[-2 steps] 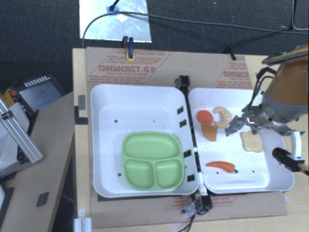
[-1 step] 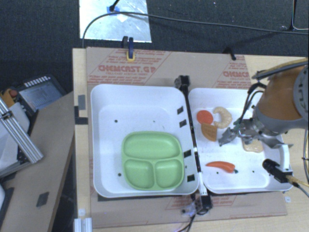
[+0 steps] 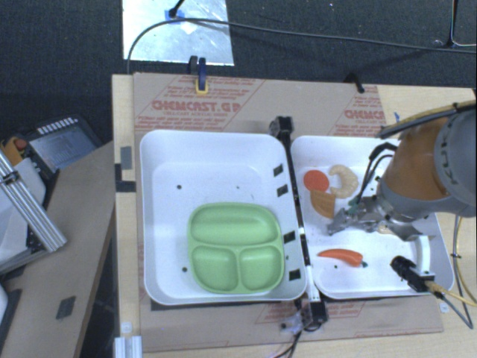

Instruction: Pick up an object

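The metal claw (image 3: 344, 221) is seen low in the right shallow white bin (image 3: 328, 280), beside the tan wedge-shaped piece (image 3: 323, 202); how far it is parted cannot be told, and nothing is seen gripped. A miss could be caused by the crowding red round disc (image 3: 316, 180) and pale curved ring (image 3: 345, 180), while the red-orange pepper-shaped piece (image 3: 340, 256) lies apart nearer the front wall.

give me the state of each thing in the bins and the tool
green tray: flat in left bin, upright
red disc: loose in right bin
tan ring: loose, beside disc
orange wedge: loose, below disc
red pepper: lying flat, free
tool: low over right bin, grip unclear
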